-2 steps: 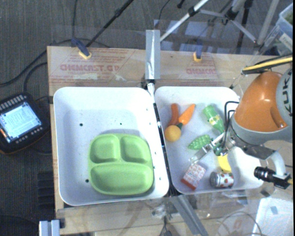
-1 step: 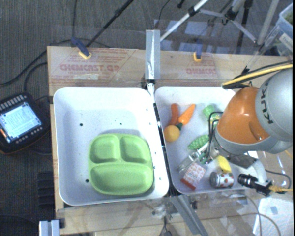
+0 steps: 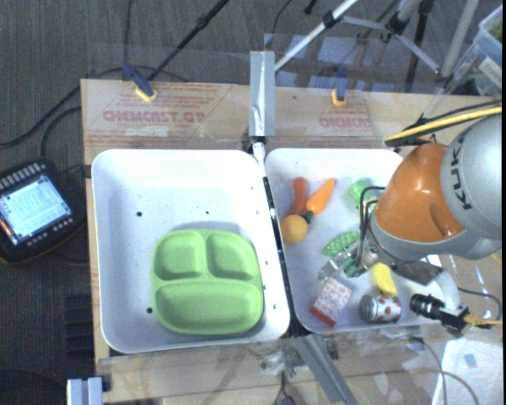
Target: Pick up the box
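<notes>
- Bench (image 3: 169, 112): brown board surface, seen bearing two shallow white bins side by side; clamps are noted at its far edge.
- Arm (image 3: 455, 197): grey with an orange band above the wrist, reaching in from the right and hanging over the right bin. The wrist body is seen from above, so much of the tooling beneath it is covered.
- Left bin (image 3: 118, 226): white, holding one green divided tray (image 3: 207, 282) with three compartments, laid flat near the bin's front.
- Right bin (image 3: 280, 226): white, holding the small items listed below.
- Gripper (image 3: 351, 258): dark metal parts are glimpsed at the lower left of the wrist, low over the middle of the right bin. How far the jaws stand open cannot be told, and nothing can be made out held in them.
- Box (image 3: 331, 300): small carton, red and white, lying tilted on the floor of the right bin near its front edge, just beside the can and just below the gripper. It is judged untouched and not lifted.
- Can (image 3: 379, 309): silver, lying on its side right of the box.
- Carrot (image 3: 320, 197): orange, near the bin's far end, beside a darker orange-red piece (image 3: 298, 196).
- Yellow fruit (image 3: 293, 229): round, close to the dividing wall.
- Task standing: approach appears under way; alignment over the box, closing and the lift are all judged outstanding.
</notes>
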